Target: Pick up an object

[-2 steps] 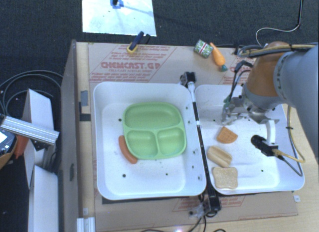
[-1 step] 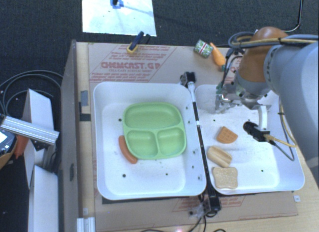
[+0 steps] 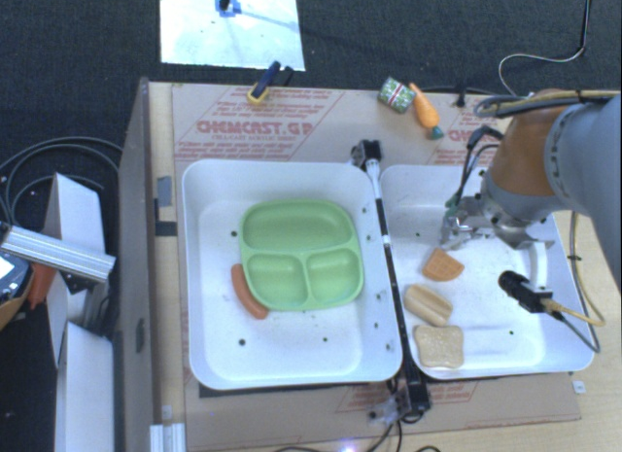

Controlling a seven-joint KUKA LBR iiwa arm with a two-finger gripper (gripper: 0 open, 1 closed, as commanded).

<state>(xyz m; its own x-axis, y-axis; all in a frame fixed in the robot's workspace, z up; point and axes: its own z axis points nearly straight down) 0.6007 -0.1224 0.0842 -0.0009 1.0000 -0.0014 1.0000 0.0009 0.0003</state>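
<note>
Hovering at the back left of the right bin (image 3: 505, 343), with the hand (image 3: 457, 228) sitting close above the orange wedge of toy food (image 3: 443, 265). Cannot tell whether released or clenched, with the wrist blocking that part. Nothing visibly grasped.

Looking at the likeliest target: the wedge, lying flat on the bin floor, near the divider between the bins. Lying a little nearer the camera, the bread roll (image 3: 428, 302), and at the front, touching or nearly touching the roll, the toast slice (image 3: 439, 345).

Worrying about that flatness: closing on a thin, low piece and possibly skating over the top, coming up with nothing. Worrying too about the offset: dropping from here and maybe landing on the wedge's far edge, flipping it or shoving it toward the roll. Risking a knock against the divider as well, with so little room on that side.

Sitting well apart in the left bin (image 3: 214, 343), the green divided plate (image 3: 301, 254) and the sausage (image 3: 248, 292), both out of harm's way. Resting on the table beyond the bins, a toy carrot (image 3: 426, 110) and a small green can (image 3: 397, 93), nowhere near this attempt.
</note>
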